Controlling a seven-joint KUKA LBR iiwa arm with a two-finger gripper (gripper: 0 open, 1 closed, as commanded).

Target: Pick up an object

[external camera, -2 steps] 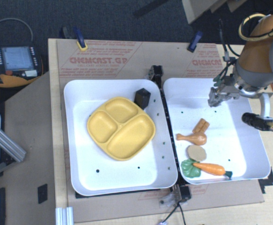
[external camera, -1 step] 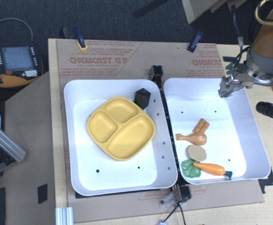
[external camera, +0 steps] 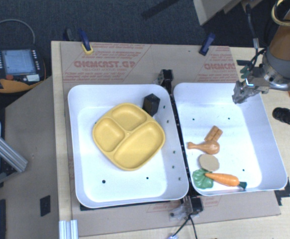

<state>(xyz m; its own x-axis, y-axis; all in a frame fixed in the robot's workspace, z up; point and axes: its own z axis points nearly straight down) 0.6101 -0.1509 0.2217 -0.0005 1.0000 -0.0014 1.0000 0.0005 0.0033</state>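
Observation:
In the right bin [external camera: 254, 133] lie a brown wooden spoon-like piece [external camera: 208, 142], a beige oval piece [external camera: 209, 162], a green leafy piece [external camera: 201, 179] and an orange carrot [external camera: 223, 179], all in the near-left part. My gripper [external camera: 241, 94] hangs over the bin's far right corner, well away from these objects, with nothing seen between its fingers. The arm enters from the upper right.
The left bin [external camera: 85, 173] holds a yellow divided plate [external camera: 129, 135] and a small black block [external camera: 150, 103] near its far right corner. A black clamp [external camera: 165, 76] sits between the bins at the back. A handheld pendant [external camera: 16, 68] lies off the bench, left.

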